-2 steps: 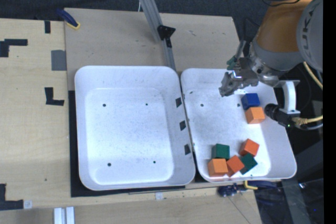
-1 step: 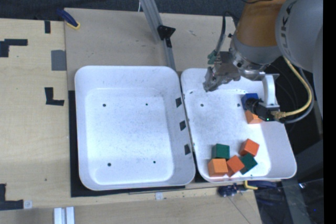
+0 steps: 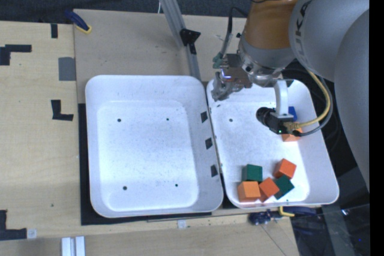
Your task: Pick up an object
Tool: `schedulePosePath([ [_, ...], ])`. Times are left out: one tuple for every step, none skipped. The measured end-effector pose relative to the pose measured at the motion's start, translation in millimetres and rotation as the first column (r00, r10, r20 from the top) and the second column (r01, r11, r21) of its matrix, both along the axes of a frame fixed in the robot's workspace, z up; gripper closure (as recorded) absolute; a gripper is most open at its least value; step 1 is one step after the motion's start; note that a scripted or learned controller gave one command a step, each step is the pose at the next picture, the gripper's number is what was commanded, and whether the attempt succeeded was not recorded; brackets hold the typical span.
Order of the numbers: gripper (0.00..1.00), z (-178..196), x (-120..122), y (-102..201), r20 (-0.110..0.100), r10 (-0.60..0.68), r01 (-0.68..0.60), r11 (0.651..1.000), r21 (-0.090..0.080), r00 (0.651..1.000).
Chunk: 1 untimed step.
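Gripper position relative to blocks

My gripper (image 3: 225, 84) hangs at the right bin's (image 3: 321, 180) far-left corner, finger state indeterminate; the blocks (image 3: 267, 181) lie toward the near right.

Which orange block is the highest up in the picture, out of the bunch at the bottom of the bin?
The tilted orange block on the right of the pile, in the right bin. The other two orange blocks sit lower, side by side by the front rim.

Both bins (image 3: 144, 147) are white with fine dark speckling. The blocks (image 3: 264, 180) are orange and dark green. The tabletop (image 3: 36, 177) is tan.
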<state>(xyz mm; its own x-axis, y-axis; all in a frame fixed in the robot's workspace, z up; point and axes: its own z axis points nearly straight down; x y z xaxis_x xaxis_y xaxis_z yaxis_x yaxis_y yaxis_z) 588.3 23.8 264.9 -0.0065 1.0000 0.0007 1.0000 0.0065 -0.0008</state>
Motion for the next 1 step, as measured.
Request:
schedulePosePath([
  [1.0, -20.8, 9.2, 47.4, -0.003, -0.001, 0.001, 1.0, -0.001, 1.0],
])
